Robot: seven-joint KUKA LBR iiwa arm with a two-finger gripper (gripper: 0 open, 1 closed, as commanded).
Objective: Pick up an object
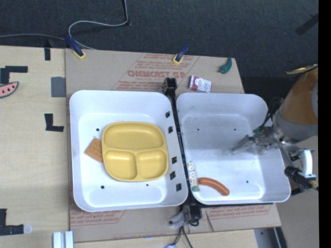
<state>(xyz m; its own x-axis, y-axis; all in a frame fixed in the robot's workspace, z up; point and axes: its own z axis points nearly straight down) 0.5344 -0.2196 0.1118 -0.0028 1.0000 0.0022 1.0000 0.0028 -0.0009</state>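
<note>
Orange hot dog (213, 185), slim and curved, lies in right bin (222, 103); gripper (243, 145) fingers' state unclear

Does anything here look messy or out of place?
Slightly. A brown card in the left bin lies half tucked under the yellow tray, and a small red packet sits outside the bins on the cardboard.

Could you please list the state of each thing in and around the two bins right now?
Yellow divided plate: upright in left bin, compartments bare.
Tan cracker: flat, partly tucked under the plate's left edge.
Orange sausage: lying loose near right bin's front wall.
Pincer: low over right bin, holding nothing visible.
</note>
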